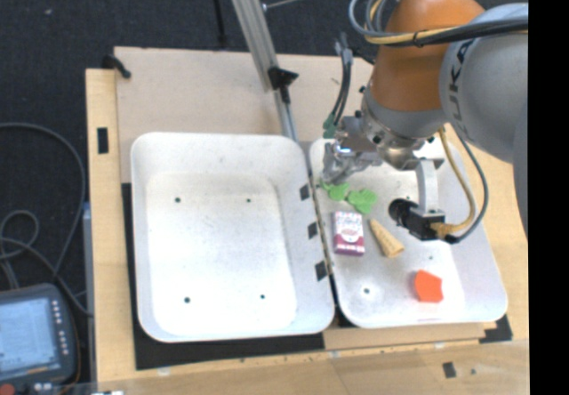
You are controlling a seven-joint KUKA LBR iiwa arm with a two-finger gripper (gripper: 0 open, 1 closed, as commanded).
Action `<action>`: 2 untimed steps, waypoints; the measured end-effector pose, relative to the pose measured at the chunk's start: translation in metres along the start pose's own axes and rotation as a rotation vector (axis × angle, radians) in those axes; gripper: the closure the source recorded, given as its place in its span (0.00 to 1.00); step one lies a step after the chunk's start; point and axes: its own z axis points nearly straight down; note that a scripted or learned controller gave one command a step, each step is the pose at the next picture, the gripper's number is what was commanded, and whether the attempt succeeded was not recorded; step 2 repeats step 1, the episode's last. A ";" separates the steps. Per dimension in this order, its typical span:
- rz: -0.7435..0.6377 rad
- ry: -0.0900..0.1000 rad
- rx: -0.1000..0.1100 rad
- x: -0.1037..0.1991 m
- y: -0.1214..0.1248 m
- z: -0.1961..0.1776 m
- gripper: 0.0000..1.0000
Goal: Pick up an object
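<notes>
Two white bins (222, 233), two green pieces (353, 197), one purple box (348, 234), one tan cone (386, 239), one orange block (428, 286).

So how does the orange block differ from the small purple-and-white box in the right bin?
The orange block is one plain, bright colour; the purple-and-white box is printed, white on top and purple lower down. The block looks squat and chunky, the box flatter and longer. The block sits alone near the bin's front, while the box lies close to the dividing edge, beside a tan wedge. Both rest in the right bin, apart from the gripper.

White speckled bins (222, 233) hold green pieces (354, 198), a purple-and-white box (348, 234), a tan cone (385, 239), an orange block (428, 286).
</notes>
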 end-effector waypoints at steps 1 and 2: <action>0.000 -0.001 0.002 0.054 -0.018 0.019 1.00; 0.000 -0.001 0.002 0.054 -0.018 0.019 1.00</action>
